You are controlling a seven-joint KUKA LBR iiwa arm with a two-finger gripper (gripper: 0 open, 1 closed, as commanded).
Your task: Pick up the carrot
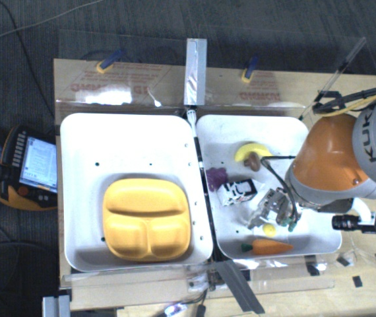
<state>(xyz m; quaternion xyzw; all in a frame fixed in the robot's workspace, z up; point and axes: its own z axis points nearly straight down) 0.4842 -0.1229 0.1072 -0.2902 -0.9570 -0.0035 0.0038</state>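
Item: carrot (272, 246) — orange, green stub at its left end, lay lengthwise along the near wall of the right bin (320, 243), almost touching that wall.

Item: my gripper (275, 211) — hung just above the carrot in the view, over a small yellow piece (269, 229) that sat between us. Nothing lay between my fingers. Whether they stood apart or together I could not tell; the metal there was a tangle of glints and wires.

Step in hand, as I judged it: the approach, not yet the grasp. To do it well I needed to shift toward the near wall, turn the fingers across the carrot's short axis, and come down at its middle. The wall left little room for the outer finger, so a slight inward nudge first might have served better than a straight plunge. The yellow piece risked being caught along with it.

Other stock, right bin: a yellow round object with a brown end (252, 154), a purple lump (216, 176), a black-and-white toy (239, 190). Left bin (82, 177): a yellow moulded tray (148, 218).

Obscured: my orange wrist band (326, 160) covered the bin's right portion; the fingertips were too small and cluttered to read; the black-and-white toy's kind was unclear.
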